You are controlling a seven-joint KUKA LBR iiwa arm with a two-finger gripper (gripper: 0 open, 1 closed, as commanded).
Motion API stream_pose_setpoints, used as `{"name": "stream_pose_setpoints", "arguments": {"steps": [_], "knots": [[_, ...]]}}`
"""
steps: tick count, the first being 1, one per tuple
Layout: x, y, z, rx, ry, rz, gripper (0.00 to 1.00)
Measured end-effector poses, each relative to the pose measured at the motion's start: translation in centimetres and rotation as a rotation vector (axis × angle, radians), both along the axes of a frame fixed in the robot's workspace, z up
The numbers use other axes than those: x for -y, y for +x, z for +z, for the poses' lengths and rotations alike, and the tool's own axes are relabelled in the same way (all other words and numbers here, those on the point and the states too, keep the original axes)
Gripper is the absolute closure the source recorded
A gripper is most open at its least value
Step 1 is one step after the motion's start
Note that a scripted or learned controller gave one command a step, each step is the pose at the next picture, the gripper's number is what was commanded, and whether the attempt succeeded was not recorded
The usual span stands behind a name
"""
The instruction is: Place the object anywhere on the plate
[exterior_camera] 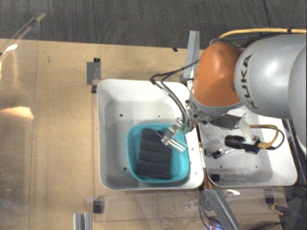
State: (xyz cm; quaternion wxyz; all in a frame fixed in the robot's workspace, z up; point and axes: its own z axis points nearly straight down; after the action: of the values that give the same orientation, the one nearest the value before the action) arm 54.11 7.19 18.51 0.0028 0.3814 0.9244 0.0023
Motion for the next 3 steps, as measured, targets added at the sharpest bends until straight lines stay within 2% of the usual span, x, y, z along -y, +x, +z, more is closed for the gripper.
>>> {"name": "stream_pose_setpoints", "arguments": {"steps": [1, 2, 3], "knots": [[8.2, -3.2, 5.1, 0.004, -0.002, -0.003, 0.00], [8.1, -2.9, 6.2, 0.012, 0.000, -0.001, 1.00], [8.1, -2.9, 6.2, 0.012, 0.000, -0.001, 0.00]]}}
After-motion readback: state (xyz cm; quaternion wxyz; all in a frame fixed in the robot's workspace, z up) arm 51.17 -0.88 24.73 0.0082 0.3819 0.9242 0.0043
